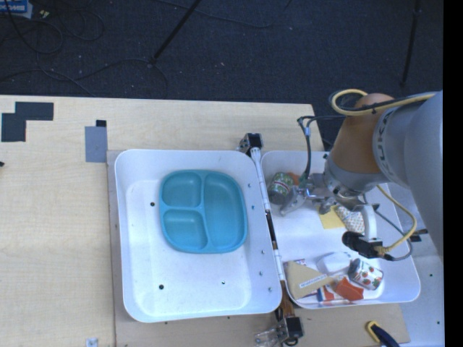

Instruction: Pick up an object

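Note:
My gripper (300,196) reaches down into the upper left part of the right bin (411,284), below the arm's orange band (352,147). It is right beside a small crumpled green and silver object (281,186) that lies near the bin's left wall. Whether it touches that object is unclear. A yellow flat piece (332,220) and a mesh-patterned item (354,214) lie just right of the gripper, partly under the wrist.
The left bin (137,280) holds a blue divided plate (202,211). At the right bin's front lie a brown card wedge (301,272), a white cup with red dots (365,274), an orange-red block (348,290) and a white piece (333,262). Cables loop around the wrist.

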### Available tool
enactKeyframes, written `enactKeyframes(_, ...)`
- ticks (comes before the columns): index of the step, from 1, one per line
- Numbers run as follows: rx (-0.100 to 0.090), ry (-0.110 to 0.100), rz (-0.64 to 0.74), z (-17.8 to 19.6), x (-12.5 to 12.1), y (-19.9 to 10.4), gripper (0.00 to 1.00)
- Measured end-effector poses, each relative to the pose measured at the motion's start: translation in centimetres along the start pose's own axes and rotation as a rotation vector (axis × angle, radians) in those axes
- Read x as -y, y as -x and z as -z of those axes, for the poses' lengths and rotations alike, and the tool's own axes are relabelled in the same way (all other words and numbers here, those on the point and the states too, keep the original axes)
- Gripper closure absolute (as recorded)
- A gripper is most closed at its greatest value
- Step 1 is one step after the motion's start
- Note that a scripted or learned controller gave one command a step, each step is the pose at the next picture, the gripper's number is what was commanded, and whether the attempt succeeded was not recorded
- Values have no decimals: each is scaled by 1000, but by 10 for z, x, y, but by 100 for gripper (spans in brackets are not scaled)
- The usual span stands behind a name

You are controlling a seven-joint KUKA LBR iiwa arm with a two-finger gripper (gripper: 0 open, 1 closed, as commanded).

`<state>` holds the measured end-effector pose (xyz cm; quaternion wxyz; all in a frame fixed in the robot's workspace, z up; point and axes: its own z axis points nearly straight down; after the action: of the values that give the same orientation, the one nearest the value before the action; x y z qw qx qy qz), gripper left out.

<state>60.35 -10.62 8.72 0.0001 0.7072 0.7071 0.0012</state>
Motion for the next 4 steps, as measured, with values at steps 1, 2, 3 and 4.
enactKeyframes(1, 1, -3, -3, 1, 40, 36, 0)
enactKeyframes(2, 0, -1, -1, 0, -14, -2, 0)
enactKeyframes(3, 1, -4, -2, 0, 26, 42, 0)
enactKeyframes(4, 0, -6, 1, -1, -40, 24, 0)
